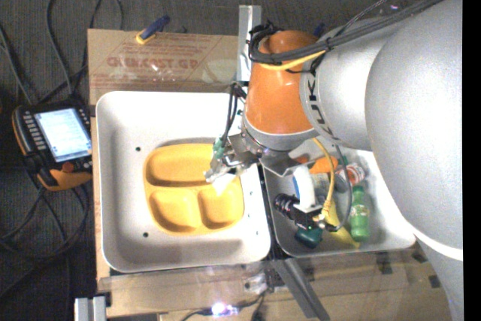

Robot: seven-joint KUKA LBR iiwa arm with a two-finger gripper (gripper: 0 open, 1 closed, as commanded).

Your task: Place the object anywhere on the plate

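A yellow plate (180,195) with three compartments lies in the left white bin (124,162). My gripper (221,168) hangs over the plate's right side, near the ridge between the top compartment and the lower right one. A small pale shape (220,182) shows just under the gripper tip; I cannot tell whether it is a held object or part of the gripper. The arm's orange band (278,90) and grey body cover the divide between the bins.
The right bin (391,240) holds several items: a green bottle (359,216), a white piece (303,184), a yellow piece (342,237) and a dark teal piece (307,235). A cardboard sheet (161,64) lies behind the left bin. A tablet pendant (56,133) sits at far left.
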